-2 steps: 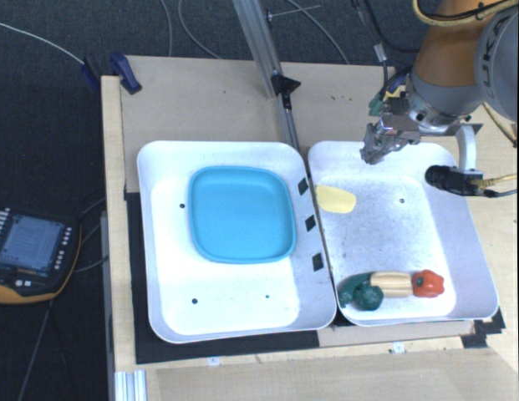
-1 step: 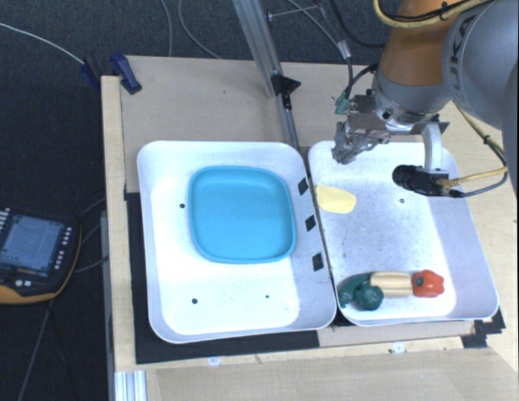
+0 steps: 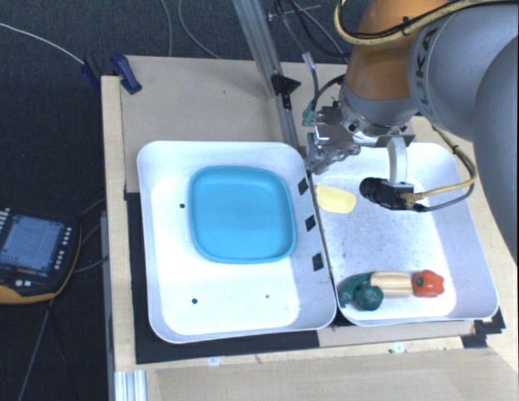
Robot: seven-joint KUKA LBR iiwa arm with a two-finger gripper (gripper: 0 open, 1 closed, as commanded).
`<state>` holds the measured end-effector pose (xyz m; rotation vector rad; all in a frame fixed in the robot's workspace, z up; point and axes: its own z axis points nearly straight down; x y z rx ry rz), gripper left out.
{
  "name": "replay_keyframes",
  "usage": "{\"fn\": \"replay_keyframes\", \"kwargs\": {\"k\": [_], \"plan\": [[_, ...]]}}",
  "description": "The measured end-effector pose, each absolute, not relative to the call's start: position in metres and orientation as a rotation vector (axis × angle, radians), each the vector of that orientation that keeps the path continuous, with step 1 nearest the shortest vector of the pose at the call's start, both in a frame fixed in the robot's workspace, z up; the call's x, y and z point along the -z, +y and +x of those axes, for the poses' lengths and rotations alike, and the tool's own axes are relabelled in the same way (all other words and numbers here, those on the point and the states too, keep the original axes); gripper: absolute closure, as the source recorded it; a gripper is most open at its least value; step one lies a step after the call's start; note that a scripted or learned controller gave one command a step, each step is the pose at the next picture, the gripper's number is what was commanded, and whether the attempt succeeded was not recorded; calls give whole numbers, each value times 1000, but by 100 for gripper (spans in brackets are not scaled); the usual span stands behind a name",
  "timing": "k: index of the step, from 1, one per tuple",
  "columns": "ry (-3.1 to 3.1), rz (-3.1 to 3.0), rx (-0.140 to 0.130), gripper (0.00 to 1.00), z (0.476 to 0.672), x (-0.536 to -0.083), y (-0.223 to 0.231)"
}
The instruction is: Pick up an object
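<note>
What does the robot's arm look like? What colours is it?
The arm is big, round and smooth grey, with a shiny orange band above the wrist. A pale cable loops over the orange part, and thin black wires hang near it. At the end sits a small metal gripper, and a black part with a yellowish cable sticks out beside it.

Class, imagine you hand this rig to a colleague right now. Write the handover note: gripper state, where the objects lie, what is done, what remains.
Gripper: hangs over the far left corner of the right bin, near the divider; whether its fingers are open or shut cannot be told, and nothing is seen held.
Objects: yellow piece lies in the right bin just below the gripper; green object, tan stick and red object sit in a row along that bin's near edge. Blue plate lies in the left bin.
Done: no pick yet.
Left: grasp and lift an object; the yellow piece looks closest.
</note>
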<state>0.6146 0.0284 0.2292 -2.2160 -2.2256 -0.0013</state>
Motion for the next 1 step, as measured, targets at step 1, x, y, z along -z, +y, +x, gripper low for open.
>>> {"fn": "replay_keyframes", "kwargs": {"k": [1], "plan": [[-2226, -2217, 2, 100, 593, -237, 79]]}}
